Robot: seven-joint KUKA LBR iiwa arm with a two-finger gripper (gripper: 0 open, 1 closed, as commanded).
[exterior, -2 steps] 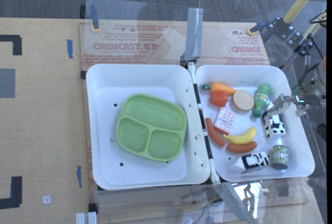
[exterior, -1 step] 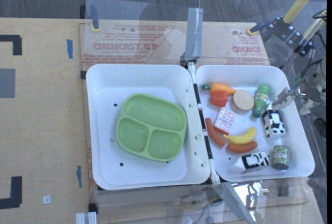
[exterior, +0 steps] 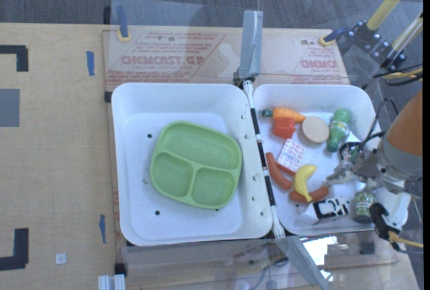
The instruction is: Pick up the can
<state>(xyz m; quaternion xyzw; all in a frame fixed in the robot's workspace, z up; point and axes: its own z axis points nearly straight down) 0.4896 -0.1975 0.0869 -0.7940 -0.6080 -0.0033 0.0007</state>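
red "CHEMCAST GP" print, mirrored, on clear sheet (exterior: 164,57) behind bins

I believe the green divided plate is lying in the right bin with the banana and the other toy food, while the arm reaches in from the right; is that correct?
Not quite: the camera view shows the green divided plate lying in the left bin, by itself. The banana and the other toy food are in the right bin, and the arm does reach in from the right.
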